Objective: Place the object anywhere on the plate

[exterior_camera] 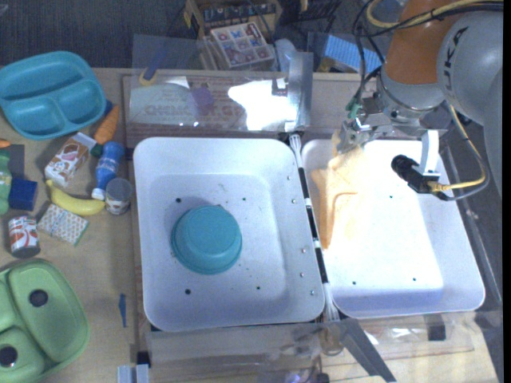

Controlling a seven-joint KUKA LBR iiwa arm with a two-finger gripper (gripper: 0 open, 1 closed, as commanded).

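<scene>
The claw (357, 132) hangs over the far left corner of the right bin (399, 294); whether it is spread or pinching anything cannot be told, and the object itself is not identifiable. This looks like the pickup stage. Next comes carrying across to the teal plate (207, 238), which sits in the left bin (160, 174), down-left of the claw.

The shallow white left bin (152, 174) has open floor all round the round teal upturned plate (207, 238) sitting left of centre, with the widest room toward its right wall. The shallow white right bin (447, 286) is bare across its middle and near end. At its far edge the grey arm with the orange band (431, 46) hangs over, and a black cable fitting (411, 172) juts above its right side.
</scene>
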